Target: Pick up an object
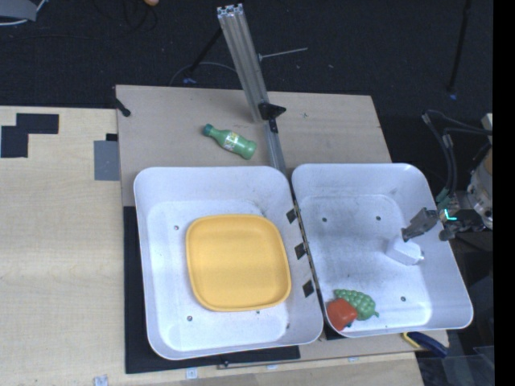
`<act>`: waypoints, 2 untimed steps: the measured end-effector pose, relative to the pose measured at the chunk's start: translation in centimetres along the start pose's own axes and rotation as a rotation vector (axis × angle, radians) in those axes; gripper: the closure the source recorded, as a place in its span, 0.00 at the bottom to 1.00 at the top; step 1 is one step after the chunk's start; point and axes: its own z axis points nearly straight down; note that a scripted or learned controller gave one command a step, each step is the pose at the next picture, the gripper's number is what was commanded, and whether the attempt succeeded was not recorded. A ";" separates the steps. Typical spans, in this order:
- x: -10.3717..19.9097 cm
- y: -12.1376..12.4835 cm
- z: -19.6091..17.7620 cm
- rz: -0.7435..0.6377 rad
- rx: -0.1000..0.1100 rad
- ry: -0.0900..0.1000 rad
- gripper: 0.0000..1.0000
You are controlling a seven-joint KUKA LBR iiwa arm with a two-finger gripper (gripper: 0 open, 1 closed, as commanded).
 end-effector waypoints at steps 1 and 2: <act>0.0 0.0 0.0 0.000 0.000 0.000 0.00; 0.7 0.7 5.3 -0.002 0.004 0.001 0.00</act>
